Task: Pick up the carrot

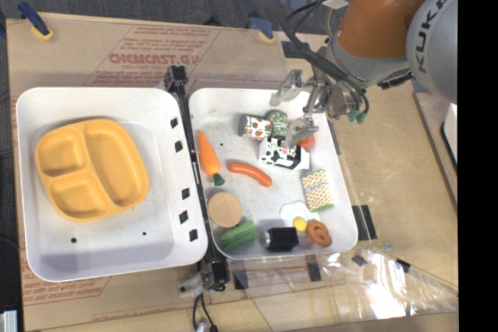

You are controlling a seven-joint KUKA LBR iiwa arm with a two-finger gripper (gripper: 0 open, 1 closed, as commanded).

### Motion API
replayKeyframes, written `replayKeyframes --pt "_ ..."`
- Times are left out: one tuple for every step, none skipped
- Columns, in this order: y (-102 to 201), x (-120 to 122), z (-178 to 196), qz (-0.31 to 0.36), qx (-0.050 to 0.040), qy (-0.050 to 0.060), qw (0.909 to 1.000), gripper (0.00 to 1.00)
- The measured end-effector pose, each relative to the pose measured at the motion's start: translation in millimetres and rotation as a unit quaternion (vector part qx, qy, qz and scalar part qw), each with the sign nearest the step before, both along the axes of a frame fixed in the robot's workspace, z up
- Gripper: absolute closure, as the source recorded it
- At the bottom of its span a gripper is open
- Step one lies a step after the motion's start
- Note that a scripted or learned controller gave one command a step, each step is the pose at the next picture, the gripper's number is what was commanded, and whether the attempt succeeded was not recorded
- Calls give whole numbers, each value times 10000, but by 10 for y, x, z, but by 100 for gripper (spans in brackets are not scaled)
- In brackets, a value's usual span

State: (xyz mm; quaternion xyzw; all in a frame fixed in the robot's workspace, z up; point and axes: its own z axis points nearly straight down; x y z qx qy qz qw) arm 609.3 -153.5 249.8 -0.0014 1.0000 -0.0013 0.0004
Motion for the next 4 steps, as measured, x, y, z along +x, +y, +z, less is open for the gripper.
replayKeyframes --pt "-499 -1122 -659 -513 9 60 9987 0" --pt "500 -938 -880 -1009 42 3 9949 0" --pt "639 -624 -1389 -2600 17 4 9656 0" --pt "627 120 -1577 -3227 14 -7 9465 0"
